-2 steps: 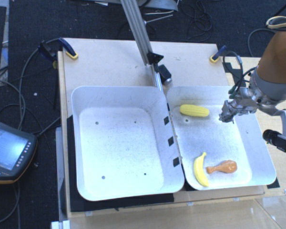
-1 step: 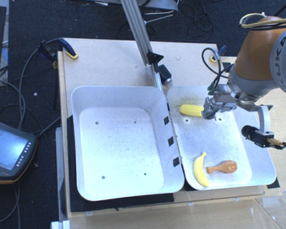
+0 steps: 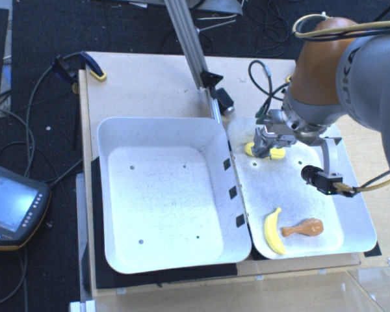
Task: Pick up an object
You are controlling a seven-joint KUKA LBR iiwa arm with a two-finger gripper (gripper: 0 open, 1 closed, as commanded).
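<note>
Tool (image 3: 266, 145) sits over a small yellow object (image 3: 277, 153).

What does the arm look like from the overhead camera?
The arm is bulky, rounded and grey, with an orange band above the wrist. Thin cables loop beside it. The gripper is small, dark grey metal.

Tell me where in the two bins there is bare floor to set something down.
The left bin offers the widest bare floor, wall to wall. In the right bin, a bare strip lies between the yellow object under the gripper and the banana. The near end is crowded: the banana lies beside the orange drumstick toy.
</note>
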